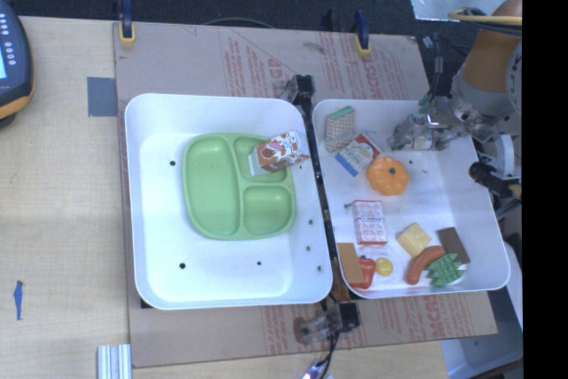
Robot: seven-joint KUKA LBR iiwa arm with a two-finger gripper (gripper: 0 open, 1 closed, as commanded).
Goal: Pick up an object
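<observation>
Nearby, orange pumpkin (388,176) beside blue-white packet (354,157).

We see two bins side by side on the bench: the left bin (151,191) and the right bin (479,217). In the left bin lies a divided tray (222,191), and a small carton (278,153) rests on its far right corner. In the right bin, a box (339,128) stands at the far left, a packet (356,154) just beside it, and a pumpkin (388,176) to the right of the packet. Nearer to us lies another carton (369,222). Along the near edge lie a pepper (364,271), a cheese piece (413,239), a sausage (423,264) and a leafy toy (445,272). The gripper (424,130) is over the far right part of this bin.
</observation>
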